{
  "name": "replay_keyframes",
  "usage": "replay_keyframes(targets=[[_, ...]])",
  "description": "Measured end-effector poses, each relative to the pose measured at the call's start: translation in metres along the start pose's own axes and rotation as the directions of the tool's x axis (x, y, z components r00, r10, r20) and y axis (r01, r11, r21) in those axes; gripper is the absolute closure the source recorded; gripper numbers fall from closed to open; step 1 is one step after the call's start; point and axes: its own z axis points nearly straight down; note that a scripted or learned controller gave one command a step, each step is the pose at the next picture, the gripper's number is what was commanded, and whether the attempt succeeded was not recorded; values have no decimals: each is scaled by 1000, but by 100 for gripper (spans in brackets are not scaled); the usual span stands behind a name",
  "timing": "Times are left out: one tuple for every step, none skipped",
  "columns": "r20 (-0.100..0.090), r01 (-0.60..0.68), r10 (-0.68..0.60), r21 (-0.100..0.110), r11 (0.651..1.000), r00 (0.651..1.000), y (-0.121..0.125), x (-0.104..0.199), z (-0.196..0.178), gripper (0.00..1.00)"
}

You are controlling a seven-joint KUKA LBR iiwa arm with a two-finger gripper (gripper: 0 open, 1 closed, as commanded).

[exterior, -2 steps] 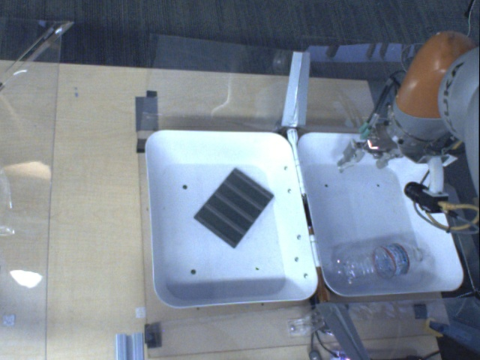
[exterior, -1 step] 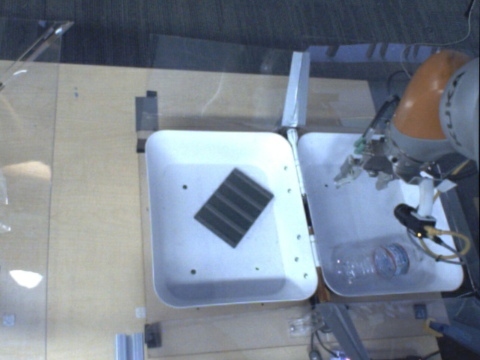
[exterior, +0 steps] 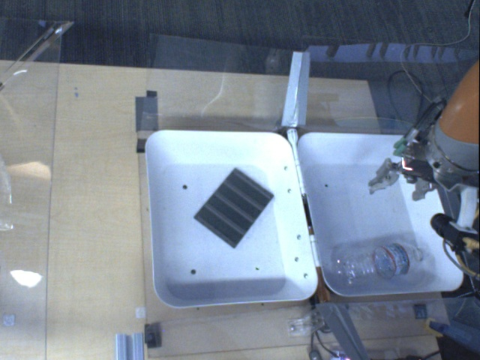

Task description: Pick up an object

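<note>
Altogether: two bins (exterior: 172,276), one ridged pad (exterior: 233,206), one bottle (exterior: 373,262).

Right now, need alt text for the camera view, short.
A grey arm's pincer hangs over the right white bin, apart from a clear plastic bottle lying on its side near that bin's front edge. The left white bin holds a dark ribbed rectangular pad, lying flat and turned diagonally.

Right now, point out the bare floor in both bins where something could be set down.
Left bin: the dark ridged panel takes the middle; bare floor lies along all four walls, widest at the corners. Right bin: the clear plastic bottle lies along the near wall and the gripper hangs over the far right; the far-left part is bare.
</note>
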Motion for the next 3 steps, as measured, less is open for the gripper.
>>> replay_keyframes(targets=[[0,7,-7,-3,1000,1000,1,1,-11,100],[0,7,-7,-3,1000,1000,1,1,-11,0],[-2,-2,2,-8,1000,1000,-5,53,137,0]])
